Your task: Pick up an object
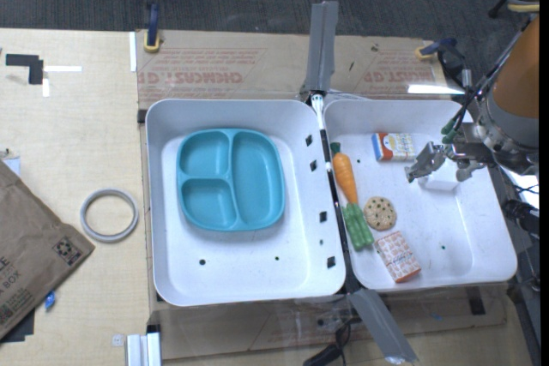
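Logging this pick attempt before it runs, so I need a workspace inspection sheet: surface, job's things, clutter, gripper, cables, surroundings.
Surface: two white bins side by side, left bin and right bin, on a cardboard-covered bench.
Job's things: in the right bin, a toy carrot against the left wall, a cookie beside it, a small box near the back, a snack packet near the front.
Clutter: blue divided plate in the left bin; tape ring on the bench to the left.
Gripper: gripper over the right bin, fingers spread, holding nothing.
Cables: cables run along the arm.
Surroundings: clamps at the cardboard's back edge, dark carpet beyond.
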You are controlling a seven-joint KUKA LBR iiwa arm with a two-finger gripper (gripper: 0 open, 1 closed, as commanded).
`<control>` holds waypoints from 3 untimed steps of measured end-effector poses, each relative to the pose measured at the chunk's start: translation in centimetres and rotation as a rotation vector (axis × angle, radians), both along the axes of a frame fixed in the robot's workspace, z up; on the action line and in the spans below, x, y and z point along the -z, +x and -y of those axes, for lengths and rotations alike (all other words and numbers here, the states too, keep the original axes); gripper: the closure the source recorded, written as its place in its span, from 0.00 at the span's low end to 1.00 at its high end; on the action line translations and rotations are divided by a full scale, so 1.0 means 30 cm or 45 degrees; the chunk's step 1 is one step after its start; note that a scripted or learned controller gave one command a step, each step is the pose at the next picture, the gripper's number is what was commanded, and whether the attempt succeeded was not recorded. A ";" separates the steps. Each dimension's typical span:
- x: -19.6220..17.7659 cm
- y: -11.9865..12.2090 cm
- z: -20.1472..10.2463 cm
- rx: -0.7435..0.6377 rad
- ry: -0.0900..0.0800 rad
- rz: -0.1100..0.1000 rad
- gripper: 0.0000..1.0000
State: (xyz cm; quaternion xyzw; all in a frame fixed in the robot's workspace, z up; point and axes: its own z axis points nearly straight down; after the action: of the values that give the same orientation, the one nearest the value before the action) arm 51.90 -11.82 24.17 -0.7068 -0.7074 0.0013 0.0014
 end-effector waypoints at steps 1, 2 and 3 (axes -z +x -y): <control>0.495 -0.134 -0.085 -0.080 0.000 0.009 0.00; 0.463 -0.131 -0.083 -0.076 0.001 0.011 1.00; 0.463 -0.131 -0.083 -0.076 0.001 0.011 0.00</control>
State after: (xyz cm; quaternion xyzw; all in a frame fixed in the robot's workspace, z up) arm 47.98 -9.33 10.28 -0.6854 -0.7282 -0.0019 -0.0015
